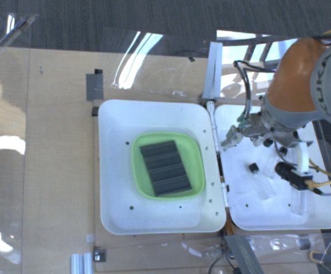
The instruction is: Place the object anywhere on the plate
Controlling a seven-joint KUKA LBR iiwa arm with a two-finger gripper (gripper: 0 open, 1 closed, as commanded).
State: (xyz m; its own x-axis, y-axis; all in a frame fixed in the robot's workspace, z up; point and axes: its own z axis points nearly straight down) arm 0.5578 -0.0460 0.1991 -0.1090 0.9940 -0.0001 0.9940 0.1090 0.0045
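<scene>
A dark grey ribbed block [165, 168] lies flat on the green plate [196, 158], slightly turned, in the middle of the left white bin [114, 170]. Nothing touches the block. My gripper [231, 136] hangs over the left side of the right bin [325, 216], near the wall between the two bins. It points left, and it is well apart from the block and the plate. The grey and orange arm [302, 84] covers the far part of the right bin.
In the right bin lie a small black piece [253, 167] and a clear plastic item [265, 188]. A black part with yellow cable [294, 177] hangs beside the wrist. A metal post [213, 70] stands behind the divider.
</scene>
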